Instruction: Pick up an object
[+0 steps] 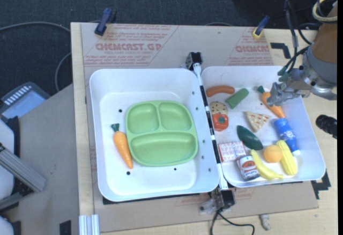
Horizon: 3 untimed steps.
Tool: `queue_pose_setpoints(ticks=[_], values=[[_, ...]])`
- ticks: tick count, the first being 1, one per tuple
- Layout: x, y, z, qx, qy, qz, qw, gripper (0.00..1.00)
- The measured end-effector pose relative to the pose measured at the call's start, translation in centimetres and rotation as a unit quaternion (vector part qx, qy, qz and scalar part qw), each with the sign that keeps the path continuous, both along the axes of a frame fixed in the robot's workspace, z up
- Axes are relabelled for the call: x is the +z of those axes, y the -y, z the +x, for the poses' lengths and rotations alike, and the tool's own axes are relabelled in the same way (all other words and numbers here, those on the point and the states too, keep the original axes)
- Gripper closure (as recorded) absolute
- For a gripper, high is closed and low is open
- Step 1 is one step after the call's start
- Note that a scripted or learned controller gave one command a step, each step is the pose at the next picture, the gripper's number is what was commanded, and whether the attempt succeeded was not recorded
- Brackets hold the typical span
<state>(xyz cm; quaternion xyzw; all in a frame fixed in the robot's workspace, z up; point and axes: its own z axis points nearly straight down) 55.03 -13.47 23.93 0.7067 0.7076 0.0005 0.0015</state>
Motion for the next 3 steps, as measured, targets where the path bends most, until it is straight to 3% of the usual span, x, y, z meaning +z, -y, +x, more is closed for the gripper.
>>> queue_pose_setpoints(ticks=[1,3], values=[[-1.4,5.7,3.5,-0.001,0.000,-0.0006,1.0000,1.00],[-1.6,8.0,11.7,0.000,0.000,-0.0004,1.0000,1.00]])
